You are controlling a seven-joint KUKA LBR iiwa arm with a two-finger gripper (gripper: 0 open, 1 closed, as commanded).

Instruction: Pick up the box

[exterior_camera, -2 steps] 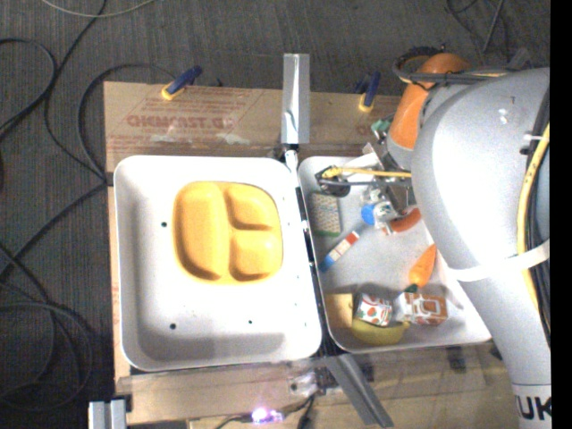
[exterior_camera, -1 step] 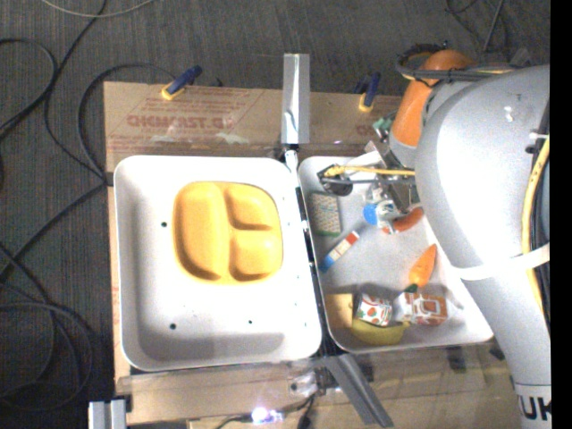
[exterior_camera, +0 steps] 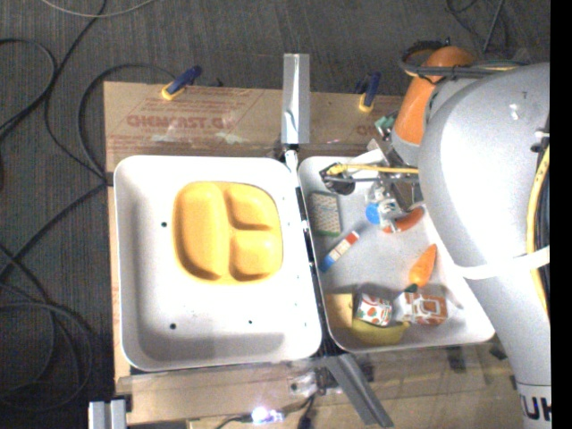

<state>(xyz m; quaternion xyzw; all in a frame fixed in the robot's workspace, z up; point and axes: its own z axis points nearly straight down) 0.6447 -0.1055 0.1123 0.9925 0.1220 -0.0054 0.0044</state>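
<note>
Your box (exterior_camera: 374, 310) sits near the front of the right bin (exterior_camera: 474, 333), touching a second box (exterior_camera: 427, 308). The gripper (exterior_camera: 386, 206) is up near the back; I cannot tell how it is set. Come straight down so you grab just one.

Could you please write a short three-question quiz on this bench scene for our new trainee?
1. True or false: the yellow divided tray lies in the left bin.
2. Which bin holds the carrot? A) left B) right
3. Fill in: the two small cartons lie near the right bin's ____ edge, front or back.

Key: 1 true; 2 B; 3 front. The claw sits over the right bin's back part, far from the cartons.
</note>
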